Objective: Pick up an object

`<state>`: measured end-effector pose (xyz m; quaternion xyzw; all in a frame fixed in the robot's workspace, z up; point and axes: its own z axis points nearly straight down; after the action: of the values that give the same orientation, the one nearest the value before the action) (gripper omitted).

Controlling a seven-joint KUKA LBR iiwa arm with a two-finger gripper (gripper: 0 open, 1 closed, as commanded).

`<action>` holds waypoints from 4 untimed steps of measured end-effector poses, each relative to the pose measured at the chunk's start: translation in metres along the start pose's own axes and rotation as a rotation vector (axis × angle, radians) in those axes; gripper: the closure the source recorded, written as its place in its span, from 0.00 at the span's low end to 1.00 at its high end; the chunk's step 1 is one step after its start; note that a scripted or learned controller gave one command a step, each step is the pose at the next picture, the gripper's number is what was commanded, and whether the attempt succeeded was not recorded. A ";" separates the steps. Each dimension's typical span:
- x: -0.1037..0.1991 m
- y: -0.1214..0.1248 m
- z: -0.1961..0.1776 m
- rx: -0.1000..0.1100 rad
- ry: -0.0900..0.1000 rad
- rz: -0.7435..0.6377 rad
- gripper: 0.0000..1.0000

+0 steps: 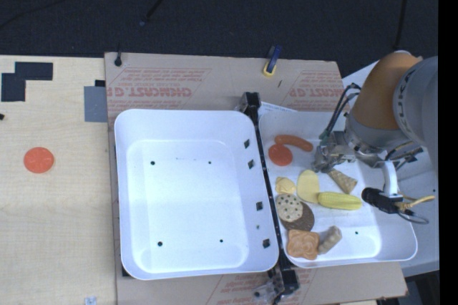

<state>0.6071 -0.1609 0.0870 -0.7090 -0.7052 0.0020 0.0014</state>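
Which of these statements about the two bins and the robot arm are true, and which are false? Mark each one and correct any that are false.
1. The food items lie in the right bin. True.
2. The yellow banana lies in the left bin. False: it lies in the right bin.
3. The sausage lies farther from the camera than the chocolate-chip cookie. True.
4. The hand hangs over the left bin. False: it is over the right bin, near the food.
5. An orange disc sits on the wooden surface left of the bins. True.
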 end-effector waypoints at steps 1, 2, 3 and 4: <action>0.003 0.002 0.000 -0.003 0.002 -0.002 0.00; 0.058 0.038 -0.001 -0.005 0.001 -0.010 0.00; 0.022 0.036 -0.001 -0.004 0.000 -0.004 0.00; 0.049 0.036 0.000 -0.002 0.003 -0.007 0.00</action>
<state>0.6435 -0.1118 0.0872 -0.7066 -0.7076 0.0004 0.0018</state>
